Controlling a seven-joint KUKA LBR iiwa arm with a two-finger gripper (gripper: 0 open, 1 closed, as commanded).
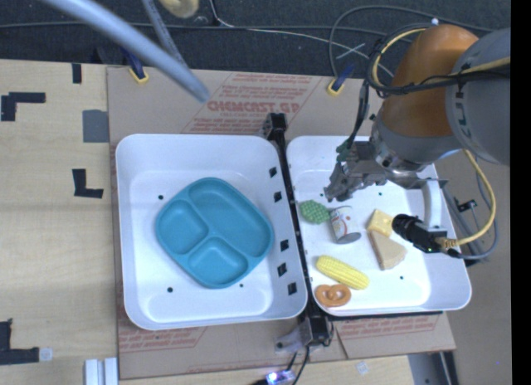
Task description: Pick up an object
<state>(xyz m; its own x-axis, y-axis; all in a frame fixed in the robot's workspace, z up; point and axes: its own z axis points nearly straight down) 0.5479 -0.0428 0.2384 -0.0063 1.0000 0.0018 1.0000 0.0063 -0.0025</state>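
Two white bins are seen side by side on the tabletop point(58, 209). In the left bin point(133, 159) a blue divided tray point(214, 231) is laid flat. In the right bin point(448, 292) several small things are gathered: a green knobbly piece point(314, 211), a small grey can point(341, 226) just beside it, a wedge of cheese point(384, 240), a corn cob point(343, 271) and a pretzel point(333, 294) near the front wall. The gripper point(339, 190) is lowered over the back of the right bin, just above the green piece and the can. Whether the jaws are wide or narrow cannot be told, and nothing is seen between them.
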